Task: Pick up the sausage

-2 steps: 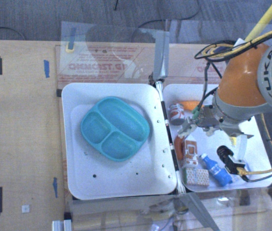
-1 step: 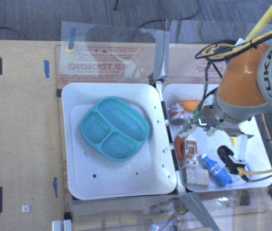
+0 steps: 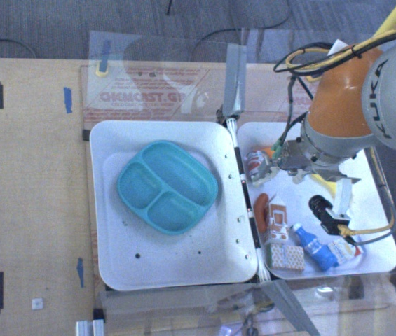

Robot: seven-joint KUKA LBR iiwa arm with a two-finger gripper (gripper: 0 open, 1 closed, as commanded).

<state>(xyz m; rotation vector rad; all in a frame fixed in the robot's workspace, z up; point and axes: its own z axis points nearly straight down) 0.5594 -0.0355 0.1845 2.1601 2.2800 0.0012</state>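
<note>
The sausage (image 3: 261, 213) is a short reddish-brown link lying lengthwise by the left wall of the right bin (image 3: 383, 219). My gripper (image 3: 284, 164) hangs over the upper left part of that bin, under the orange-banded wrist (image 3: 338, 107). It sits above and to the right of the sausage, apart from it, close to a small can (image 3: 255, 164). The arm's body covers the gripper's tips.
A teal divided plate (image 3: 167, 185) lies in the left bin (image 3: 113, 257). Next to the sausage are a small carton (image 3: 277, 220), a patterned box (image 3: 287, 257), a blue bottle (image 3: 314, 248), a wrapped item (image 3: 343, 250), and something yellow (image 3: 329, 185) under the arm.
</note>
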